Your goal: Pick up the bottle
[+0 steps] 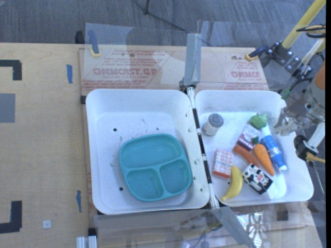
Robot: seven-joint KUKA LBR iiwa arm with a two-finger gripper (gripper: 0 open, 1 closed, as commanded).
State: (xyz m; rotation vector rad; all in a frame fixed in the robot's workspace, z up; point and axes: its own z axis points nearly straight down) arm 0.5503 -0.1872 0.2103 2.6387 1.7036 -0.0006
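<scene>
The bottle (272,150), white with a blue label and cap, lies on its side in the right bin (227,98), touching the carrot (264,159) on its left, and the gripper (290,122) hangs just beyond the bottle's upper right, over the bin's right rim; whether it is open or closed cannot be told, and nothing is seen in its grasp. A good try would probably come down across the bottle's width at a part free of the carrot, so the carrot is not pinched with it. Left of the bottle that bin also holds a green toy (258,121), a banana (234,183), a red packet (223,163), a black-and-white box (257,178) and a grey cup (212,124), while the left bin (103,107), well left of the bottle, holds a teal tray (154,166).
</scene>
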